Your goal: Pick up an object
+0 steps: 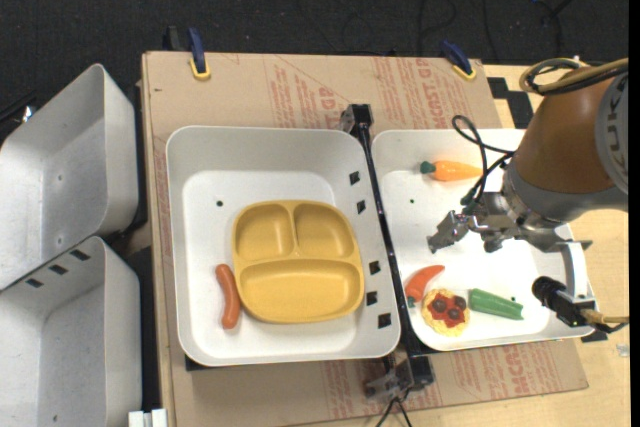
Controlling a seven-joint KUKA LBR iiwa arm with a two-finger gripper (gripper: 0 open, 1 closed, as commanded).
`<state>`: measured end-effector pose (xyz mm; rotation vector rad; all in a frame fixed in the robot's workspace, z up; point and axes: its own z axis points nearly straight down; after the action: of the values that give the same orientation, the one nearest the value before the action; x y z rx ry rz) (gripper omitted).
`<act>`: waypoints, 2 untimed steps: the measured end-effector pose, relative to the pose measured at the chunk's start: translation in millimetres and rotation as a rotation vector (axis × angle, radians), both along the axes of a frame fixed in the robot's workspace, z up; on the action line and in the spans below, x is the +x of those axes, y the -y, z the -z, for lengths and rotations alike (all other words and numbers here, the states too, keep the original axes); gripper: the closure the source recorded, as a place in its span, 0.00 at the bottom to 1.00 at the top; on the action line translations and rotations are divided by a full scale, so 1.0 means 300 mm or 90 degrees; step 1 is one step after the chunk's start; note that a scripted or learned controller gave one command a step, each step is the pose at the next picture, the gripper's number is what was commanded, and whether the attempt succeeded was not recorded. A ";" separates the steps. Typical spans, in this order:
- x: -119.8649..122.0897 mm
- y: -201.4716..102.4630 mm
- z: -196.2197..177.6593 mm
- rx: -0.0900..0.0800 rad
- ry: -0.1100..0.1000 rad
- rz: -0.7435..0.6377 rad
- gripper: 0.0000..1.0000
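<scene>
- Fingers (pixel 452 230) hang over the right bin (pixel 400 215); open or shut, I cannot tell.
- Nothing seems held.
- Coming down there could miss the carrot (pixel 455 170).

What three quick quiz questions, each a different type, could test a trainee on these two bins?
1. True or false: the yellow divided plate lies in the left bin.
2. Multiple choice: what lies just left of that plate? A) carrot B) sausage C) green bean
3. Fill in: the toy pizza lies between the red pepper and the ____.

Key
1. True.
2. B, the sausage; the carrot is in the right bin.
3. Green bean.
</scene>
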<state>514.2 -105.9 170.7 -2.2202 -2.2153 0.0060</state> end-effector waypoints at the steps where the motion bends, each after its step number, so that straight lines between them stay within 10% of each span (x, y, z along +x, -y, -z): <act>1: -0.022 0.003 0.210 0.000 0.000 0.000 0.00; 2: -0.024 0.001 0.266 0.000 0.002 0.000 0.00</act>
<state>507.0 -106.2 91.0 -2.2204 -2.2172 0.0029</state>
